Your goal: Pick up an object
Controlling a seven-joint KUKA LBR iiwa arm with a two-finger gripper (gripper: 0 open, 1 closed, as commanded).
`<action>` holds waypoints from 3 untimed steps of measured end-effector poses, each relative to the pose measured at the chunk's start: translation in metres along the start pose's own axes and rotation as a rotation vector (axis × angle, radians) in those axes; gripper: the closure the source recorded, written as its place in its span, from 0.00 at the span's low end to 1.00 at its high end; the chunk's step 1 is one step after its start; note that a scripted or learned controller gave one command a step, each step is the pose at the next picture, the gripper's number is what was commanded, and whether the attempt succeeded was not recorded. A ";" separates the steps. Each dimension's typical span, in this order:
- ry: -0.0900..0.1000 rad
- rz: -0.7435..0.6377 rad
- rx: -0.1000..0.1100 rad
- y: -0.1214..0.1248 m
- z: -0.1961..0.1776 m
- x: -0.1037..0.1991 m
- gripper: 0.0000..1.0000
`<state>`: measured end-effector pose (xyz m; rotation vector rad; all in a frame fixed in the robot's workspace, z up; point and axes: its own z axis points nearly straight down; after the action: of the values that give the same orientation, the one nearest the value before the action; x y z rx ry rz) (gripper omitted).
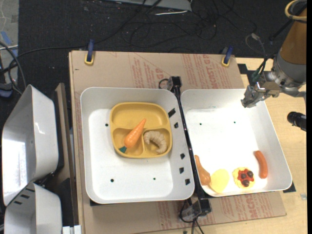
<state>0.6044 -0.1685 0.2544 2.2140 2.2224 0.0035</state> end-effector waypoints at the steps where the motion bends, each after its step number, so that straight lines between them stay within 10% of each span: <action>1: 0.003 -0.005 0.004 0.011 0.006 0.063 1.00; 3: 0.004 -0.006 0.006 0.014 0.013 0.172 1.00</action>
<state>0.6183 0.0038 0.2407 2.2121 2.2334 0.0014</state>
